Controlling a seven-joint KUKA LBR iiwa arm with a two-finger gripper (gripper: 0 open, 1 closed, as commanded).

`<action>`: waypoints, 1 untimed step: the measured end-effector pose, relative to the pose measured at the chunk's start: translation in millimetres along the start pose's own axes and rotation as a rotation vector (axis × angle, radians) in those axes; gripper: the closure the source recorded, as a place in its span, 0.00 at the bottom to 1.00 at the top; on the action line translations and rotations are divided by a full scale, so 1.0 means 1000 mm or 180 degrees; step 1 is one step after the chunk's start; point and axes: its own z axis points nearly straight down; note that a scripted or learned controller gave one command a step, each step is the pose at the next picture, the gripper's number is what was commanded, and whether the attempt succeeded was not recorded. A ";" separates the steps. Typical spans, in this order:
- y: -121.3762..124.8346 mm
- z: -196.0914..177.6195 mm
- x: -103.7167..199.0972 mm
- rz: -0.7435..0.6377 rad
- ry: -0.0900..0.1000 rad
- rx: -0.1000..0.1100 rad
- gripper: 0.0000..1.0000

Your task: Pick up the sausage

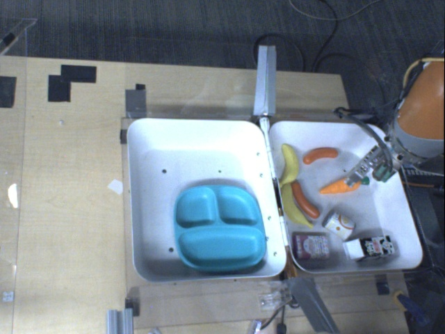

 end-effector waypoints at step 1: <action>-0.018 -0.057 0.047 -0.1321 -0.0008 -0.0004 1.00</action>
